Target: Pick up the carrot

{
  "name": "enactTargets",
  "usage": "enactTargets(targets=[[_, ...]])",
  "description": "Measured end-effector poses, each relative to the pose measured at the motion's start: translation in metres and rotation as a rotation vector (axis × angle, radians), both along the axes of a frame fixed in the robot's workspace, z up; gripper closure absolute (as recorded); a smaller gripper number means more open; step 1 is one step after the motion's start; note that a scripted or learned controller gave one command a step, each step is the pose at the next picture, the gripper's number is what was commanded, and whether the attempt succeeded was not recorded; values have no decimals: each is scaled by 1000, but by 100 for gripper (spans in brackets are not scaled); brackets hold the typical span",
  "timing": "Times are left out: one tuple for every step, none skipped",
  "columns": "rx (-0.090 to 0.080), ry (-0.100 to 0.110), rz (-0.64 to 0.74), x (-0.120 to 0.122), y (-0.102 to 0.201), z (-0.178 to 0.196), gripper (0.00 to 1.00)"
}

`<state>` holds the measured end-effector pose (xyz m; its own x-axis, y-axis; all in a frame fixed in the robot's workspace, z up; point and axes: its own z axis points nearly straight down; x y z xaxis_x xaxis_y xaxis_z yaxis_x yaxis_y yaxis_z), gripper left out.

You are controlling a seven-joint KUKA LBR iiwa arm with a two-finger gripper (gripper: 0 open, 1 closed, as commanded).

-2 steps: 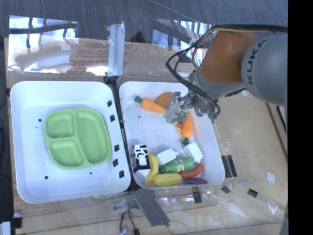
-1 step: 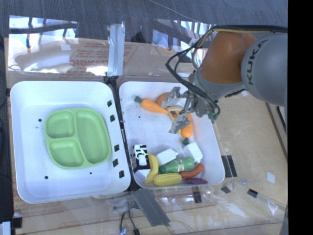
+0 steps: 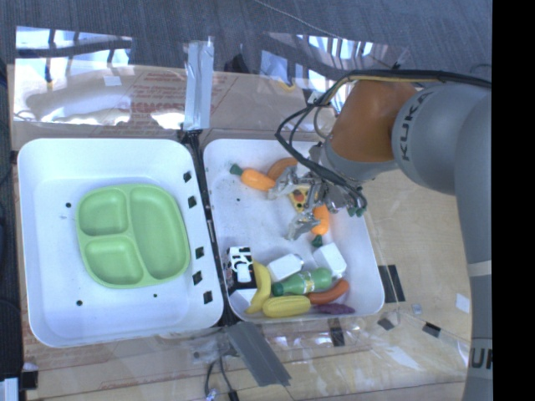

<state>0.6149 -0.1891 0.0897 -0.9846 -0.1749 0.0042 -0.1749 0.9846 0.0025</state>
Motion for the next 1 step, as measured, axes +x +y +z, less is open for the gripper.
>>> enactTargets(targets=[[-2, -6, 6, 3, 2, 13, 100]])
